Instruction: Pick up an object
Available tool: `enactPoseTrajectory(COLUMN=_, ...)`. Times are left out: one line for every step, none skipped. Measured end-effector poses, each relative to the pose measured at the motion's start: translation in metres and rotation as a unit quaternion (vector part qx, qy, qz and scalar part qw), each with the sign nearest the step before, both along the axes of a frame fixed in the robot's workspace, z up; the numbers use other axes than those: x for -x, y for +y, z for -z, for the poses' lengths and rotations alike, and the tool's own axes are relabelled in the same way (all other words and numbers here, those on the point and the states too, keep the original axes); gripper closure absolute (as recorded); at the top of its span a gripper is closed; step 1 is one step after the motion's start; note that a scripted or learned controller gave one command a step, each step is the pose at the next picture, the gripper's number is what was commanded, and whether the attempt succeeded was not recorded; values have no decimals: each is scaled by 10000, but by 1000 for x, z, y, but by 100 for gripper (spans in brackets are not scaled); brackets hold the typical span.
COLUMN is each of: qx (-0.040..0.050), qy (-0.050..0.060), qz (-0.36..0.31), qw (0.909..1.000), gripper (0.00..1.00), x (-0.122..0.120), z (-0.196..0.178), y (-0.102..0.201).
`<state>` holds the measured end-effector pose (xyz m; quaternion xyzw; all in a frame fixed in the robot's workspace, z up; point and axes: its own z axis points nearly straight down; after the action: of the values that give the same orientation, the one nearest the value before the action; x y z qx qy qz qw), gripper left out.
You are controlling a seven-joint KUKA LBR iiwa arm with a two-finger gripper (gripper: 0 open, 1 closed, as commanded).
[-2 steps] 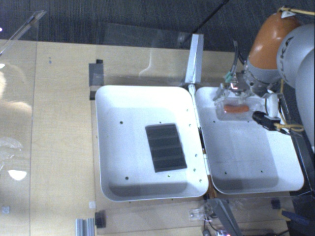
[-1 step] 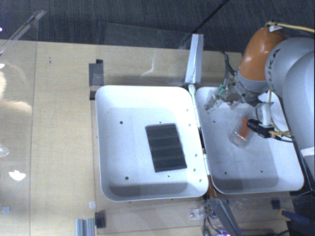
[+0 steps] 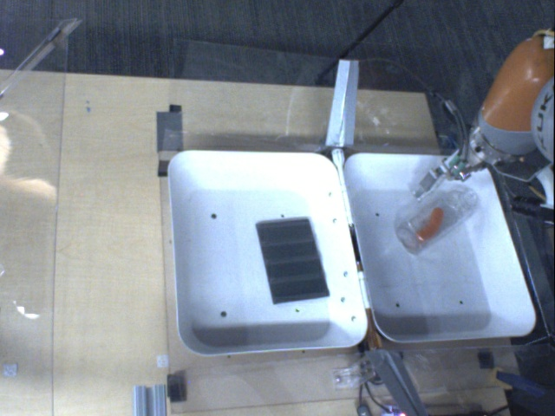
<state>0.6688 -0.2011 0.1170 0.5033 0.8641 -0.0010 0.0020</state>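
Note:
A dark grey ribbed rectangular pad (image 3: 293, 259) lies flat in the middle of the left bin (image 3: 195, 180). A clear plastic container (image 3: 436, 218) with something orange inside lies on its side in the upper part of the right bin (image 3: 512, 315). My gripper (image 3: 440, 178) reaches in from the upper right, under the orange band of the arm (image 3: 513, 94). It sits right at the container's upper edge, over the far part of the right bin. The see-through plastic blurs where the two meet.
A metal post (image 3: 343, 102) rises behind the seam between the bins. Cables run along the right side by the arm. Wooden bench surface (image 3: 95, 232) stretches out to the left of the bins.

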Motion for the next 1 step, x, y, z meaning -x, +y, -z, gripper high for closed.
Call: enactPoseTrajectory(qx=-14, qy=-37, qz=170, qw=9998, gripper=0, x=66, z=28, y=8)
